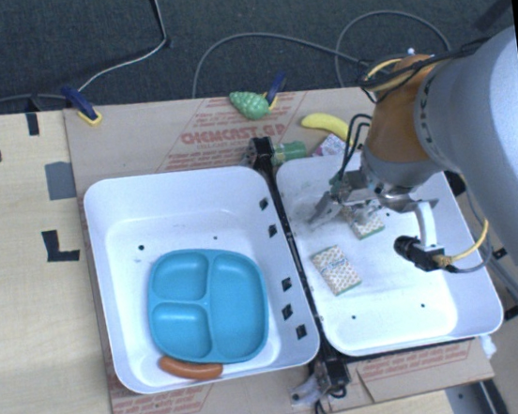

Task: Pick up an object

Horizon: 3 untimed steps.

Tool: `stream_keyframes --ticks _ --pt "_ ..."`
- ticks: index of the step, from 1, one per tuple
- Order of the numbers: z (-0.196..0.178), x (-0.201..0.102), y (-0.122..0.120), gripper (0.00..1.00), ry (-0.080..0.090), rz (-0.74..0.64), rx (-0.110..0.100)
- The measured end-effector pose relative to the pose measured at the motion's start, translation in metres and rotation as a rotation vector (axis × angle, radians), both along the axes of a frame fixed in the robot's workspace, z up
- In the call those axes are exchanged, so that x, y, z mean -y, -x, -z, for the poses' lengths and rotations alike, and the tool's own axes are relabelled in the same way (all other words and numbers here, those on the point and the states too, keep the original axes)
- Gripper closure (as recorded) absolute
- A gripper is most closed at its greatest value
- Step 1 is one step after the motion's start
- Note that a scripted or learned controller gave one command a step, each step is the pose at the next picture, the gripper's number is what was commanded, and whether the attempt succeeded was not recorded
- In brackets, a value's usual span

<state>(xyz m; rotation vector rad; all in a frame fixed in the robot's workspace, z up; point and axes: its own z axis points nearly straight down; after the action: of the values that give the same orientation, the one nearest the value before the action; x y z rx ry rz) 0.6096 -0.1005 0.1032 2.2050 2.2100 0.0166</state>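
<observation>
Claw (352, 206) low in the right bin (463, 316), fingers spread, gripping nothing.
Patterned packet (335, 269) lies just below; a second packet (368, 226) sits beside the fingertips.

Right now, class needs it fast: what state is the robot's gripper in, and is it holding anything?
Gripper: in the right bin, low beside a small patterned packet; open or closed cannot be told, and no hold is visible.
</observation>
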Motion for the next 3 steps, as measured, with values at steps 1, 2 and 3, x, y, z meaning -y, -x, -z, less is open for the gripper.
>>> stream_keyframes --ticks 1,2,3 --pt "0.012 0.006 -0.053 0.0 -0.004 0.0 -0.012" --pt "0.013 0.03 -0.062 0.0 -0.005 -0.001 -0.013" --pt "0.011 0.017 -0.063 0.0 0.002 0.001 -0.007"
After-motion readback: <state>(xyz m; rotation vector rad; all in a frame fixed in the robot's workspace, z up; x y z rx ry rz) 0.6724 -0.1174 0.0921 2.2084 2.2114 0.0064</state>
